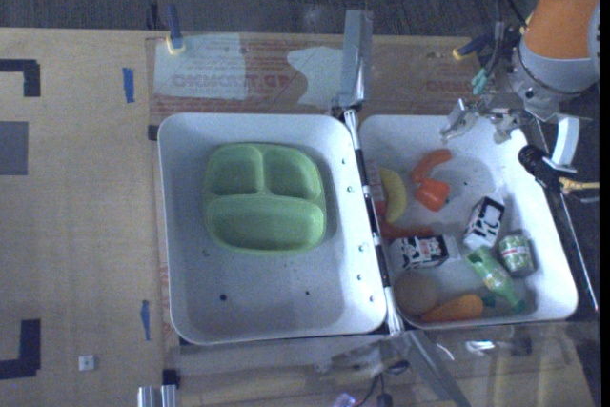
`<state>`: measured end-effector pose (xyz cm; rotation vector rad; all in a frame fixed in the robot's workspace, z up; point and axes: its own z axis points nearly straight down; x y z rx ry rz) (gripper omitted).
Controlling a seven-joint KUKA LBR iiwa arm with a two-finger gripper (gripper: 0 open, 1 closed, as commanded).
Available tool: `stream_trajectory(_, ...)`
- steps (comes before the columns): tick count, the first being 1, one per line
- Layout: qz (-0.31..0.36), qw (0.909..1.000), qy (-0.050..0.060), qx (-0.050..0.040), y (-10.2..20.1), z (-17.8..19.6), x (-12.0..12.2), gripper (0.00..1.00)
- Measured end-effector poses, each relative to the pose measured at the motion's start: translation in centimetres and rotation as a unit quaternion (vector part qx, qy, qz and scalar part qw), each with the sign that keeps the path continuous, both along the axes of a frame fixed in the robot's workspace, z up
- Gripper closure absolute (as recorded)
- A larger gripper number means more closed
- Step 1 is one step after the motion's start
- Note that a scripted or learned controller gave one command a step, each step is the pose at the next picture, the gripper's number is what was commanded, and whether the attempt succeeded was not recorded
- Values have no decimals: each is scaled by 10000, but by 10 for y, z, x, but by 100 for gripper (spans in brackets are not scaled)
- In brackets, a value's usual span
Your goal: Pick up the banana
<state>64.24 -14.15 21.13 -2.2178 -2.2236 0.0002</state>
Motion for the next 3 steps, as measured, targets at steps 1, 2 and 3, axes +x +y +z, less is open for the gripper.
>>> stream_trajectory(1, -1211, 9926, -8, -6, 41, -115, -26, 0)
stream_trajectory(2, -650, 9979, -60, -40, 43, -122, 10, 0)
stream_trajectory(3, -649, 9979, -16, -27, 44, -115, 9, 100)
